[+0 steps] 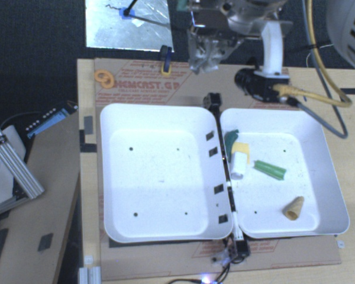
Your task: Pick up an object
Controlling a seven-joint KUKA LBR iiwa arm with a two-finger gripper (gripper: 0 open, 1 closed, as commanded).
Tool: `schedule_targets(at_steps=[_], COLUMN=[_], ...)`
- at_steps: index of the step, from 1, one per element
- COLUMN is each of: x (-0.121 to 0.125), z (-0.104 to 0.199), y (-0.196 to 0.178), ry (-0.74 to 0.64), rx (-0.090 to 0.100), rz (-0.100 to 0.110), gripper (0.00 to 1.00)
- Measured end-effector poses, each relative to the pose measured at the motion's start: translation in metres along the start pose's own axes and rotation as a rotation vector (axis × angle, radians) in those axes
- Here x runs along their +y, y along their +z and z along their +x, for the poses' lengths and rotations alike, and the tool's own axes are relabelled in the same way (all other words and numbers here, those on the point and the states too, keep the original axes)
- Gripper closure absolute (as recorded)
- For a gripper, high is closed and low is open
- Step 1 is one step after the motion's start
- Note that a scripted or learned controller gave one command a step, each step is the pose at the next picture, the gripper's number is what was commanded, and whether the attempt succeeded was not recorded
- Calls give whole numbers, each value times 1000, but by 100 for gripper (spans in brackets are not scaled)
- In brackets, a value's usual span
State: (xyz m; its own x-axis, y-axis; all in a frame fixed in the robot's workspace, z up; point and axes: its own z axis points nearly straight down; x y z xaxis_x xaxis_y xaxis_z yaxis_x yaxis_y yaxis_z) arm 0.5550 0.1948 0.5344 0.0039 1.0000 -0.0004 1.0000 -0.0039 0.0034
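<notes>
The right bin [319, 158] holds a green stick-shaped piece [270, 170], a yellow and white block [239, 157], a dark green piece [231, 138] by the bin's left wall, and a tan cone [294, 207] near the front. My gripper [204, 57] hangs high above the bench's far edge, behind the divider between the two bins, well away from all these objects. Nothing shows between its fingers.
The left bin [160, 170] lies beside the right one, joined by black clips [213, 152]. A yellow clamp [165, 61] and an orange ring [104, 78] sit on the cardboard behind it. Yellow and grey cables [319, 96] run across the back right.
</notes>
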Motion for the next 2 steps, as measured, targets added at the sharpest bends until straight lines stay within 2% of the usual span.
schedule_targets(at_steps=[1, 2], x=[20, -39], z=[-137, -89], y=[-1, -1], ry=[10, -13], rx=[-3, 2], rz=[-1, 3], gripper=[100, 100])
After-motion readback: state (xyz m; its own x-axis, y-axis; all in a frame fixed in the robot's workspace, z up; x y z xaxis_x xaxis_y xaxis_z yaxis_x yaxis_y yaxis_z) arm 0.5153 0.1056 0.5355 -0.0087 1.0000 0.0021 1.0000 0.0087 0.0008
